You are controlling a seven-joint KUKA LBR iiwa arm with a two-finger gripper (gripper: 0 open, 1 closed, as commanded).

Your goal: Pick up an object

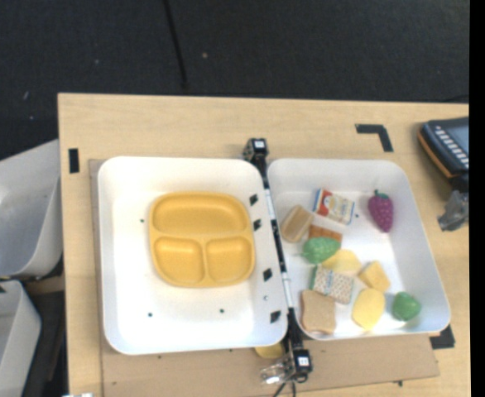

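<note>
Two white bins on the table (pixel 226 126), side by side. Landmark = green toy veg (pixel 318 251), roughly mid of the right bin (pixel 420 246). All pickable objs are in that bin, none lifted.

Relative to the green veg:
- Orange piece (pixel 325 233) touching it, just above.
- Tan bread chunk (pixel 295 223) up-left, close by.
- Red/white carton (pixel 333 206) above, just past the orange piece.
- Purple grapes (pixel 381 211) up-right, apart, near the bin's far right wall.
- Pale yellow piece (pixel 343 262) touching it on the lower right.
- Printed packet (pixel 334 284) just below, overlapping the pale yellow piece.
- Yellow wedge (pixel 374 276) down-right, beside the packet.
- Yellow lemon-like obj (pixel 368 308) further down-right, below the wedge.
- Green ball (pixel 405 306) furthest down-right, just beside the lemon-like obj.
- Bread slice (pixel 318 313) straight below, against the bin's near-left corner.

Well left of the veg, across the rail between the bins: left bin (pixel 127 304) w/ a yellow 3-compartment tray (pixel 199 238), lying flat approx. mid-bin.

Far right of the veg, outside the bin: black handheld screen unit (pixel 446 145) on the table, cut by the frame edge; below it a small grey part (pixel 453 211), too cropped to ID.
</note>
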